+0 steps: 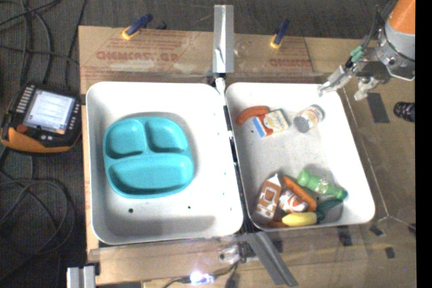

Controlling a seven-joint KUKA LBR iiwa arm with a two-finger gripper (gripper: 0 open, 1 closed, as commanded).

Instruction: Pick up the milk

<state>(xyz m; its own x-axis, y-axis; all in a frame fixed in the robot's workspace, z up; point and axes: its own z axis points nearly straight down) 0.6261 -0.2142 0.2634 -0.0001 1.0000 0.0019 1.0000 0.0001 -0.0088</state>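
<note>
Pincer [346, 85] hangs spread wide, holding nothing, over right bin's [358, 145] far corner.

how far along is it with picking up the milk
Nothing looks done yet: the milk carton lies among the toy food at the right bin's near end. The end effector hovers above that bin's far right corner, apart from the carton. Reaching it, grasping and lifting remain.

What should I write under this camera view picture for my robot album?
Robot gripper hovers at the right bin's top corner, above the milk carton, hot dog and can; a blue tray sits left.
</note>
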